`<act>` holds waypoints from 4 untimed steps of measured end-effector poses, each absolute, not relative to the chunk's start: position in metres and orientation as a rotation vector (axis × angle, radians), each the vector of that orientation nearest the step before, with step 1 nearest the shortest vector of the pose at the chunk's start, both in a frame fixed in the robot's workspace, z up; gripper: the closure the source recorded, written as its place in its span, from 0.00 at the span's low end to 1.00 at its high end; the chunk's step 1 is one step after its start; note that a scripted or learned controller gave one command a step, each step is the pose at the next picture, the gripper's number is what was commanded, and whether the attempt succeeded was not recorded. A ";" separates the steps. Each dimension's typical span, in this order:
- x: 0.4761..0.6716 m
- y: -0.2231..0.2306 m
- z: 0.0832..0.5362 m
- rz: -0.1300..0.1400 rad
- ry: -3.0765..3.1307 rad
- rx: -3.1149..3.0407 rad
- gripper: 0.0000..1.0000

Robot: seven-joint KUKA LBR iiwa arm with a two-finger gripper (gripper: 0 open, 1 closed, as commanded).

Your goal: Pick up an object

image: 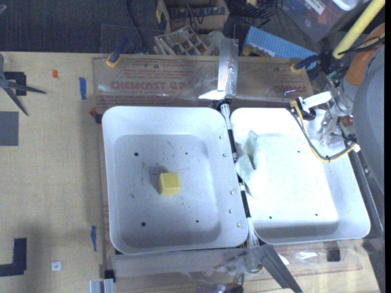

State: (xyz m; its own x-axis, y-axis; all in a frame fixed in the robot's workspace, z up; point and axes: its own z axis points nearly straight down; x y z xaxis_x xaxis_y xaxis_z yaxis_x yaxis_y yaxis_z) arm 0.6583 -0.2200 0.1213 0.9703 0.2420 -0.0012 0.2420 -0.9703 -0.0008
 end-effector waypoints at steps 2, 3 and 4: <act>0.497 -0.224 0.134 0.004 -0.410 -3.112 1.00; 0.497 -0.225 0.143 0.005 -0.405 -3.113 1.00; 0.497 -0.225 0.152 0.006 -0.401 -3.113 1.00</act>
